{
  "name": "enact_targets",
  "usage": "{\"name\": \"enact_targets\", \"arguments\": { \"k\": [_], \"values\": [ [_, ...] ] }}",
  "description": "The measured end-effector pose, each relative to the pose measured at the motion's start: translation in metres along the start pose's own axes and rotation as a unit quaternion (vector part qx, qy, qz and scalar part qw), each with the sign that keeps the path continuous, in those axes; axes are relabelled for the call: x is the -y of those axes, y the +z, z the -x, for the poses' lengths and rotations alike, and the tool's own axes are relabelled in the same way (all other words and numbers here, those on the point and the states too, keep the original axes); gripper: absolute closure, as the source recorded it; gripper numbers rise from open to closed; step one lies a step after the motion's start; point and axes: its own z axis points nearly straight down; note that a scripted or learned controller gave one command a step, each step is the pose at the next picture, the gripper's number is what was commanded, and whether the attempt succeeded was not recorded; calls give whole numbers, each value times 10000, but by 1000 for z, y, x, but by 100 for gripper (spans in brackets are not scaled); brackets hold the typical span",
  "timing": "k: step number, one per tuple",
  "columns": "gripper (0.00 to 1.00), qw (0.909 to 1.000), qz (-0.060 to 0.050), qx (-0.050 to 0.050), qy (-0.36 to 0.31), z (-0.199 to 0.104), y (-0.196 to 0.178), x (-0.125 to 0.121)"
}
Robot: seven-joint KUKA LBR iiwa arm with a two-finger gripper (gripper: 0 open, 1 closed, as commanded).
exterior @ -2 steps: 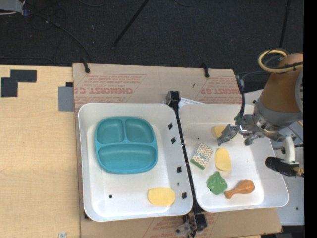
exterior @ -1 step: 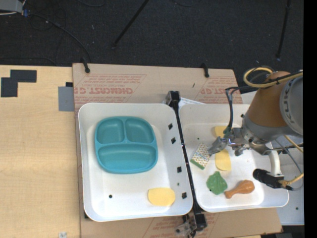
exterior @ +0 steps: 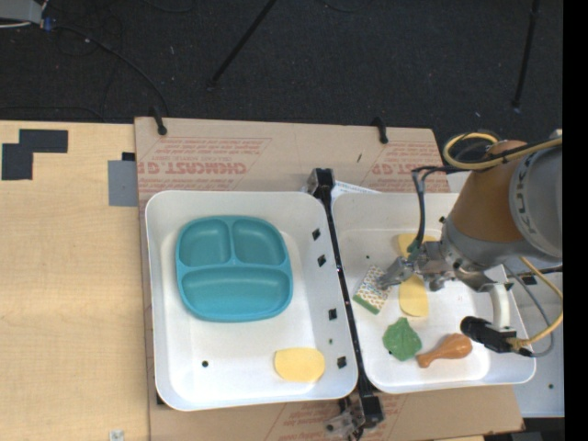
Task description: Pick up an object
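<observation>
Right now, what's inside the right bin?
The right bin holds a green leafy piece, a drumstick, yellow pieces and a patterned wedge; the arm covers part.

Two white bins (exterior: 165, 246) are seen on a tan bench (exterior: 64, 292). A teal tray (exterior: 233, 269) and a pale yellow piece (exterior: 299, 365) are shown in the left bin. In the right bin, a green lump (exterior: 401, 339), an orange-brown drumstick (exterior: 446, 348), yellow slices (exterior: 413, 299) and a green-and-white checked piece (exterior: 369, 292) are shown. The arm (exterior: 501, 205) is coloured grey and orange.
</observation>
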Motion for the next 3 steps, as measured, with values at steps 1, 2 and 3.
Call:
{"name": "enact_targets", "arguments": {
  "k": [1,2,3],
  "values": [
    [100,10000,17,-7,7,0,-12,-1],
    [100,10000,6,23,-9,3,-64,-12],
    [100,10000,18,26,-8,9,-125,-18]
  ]
}}
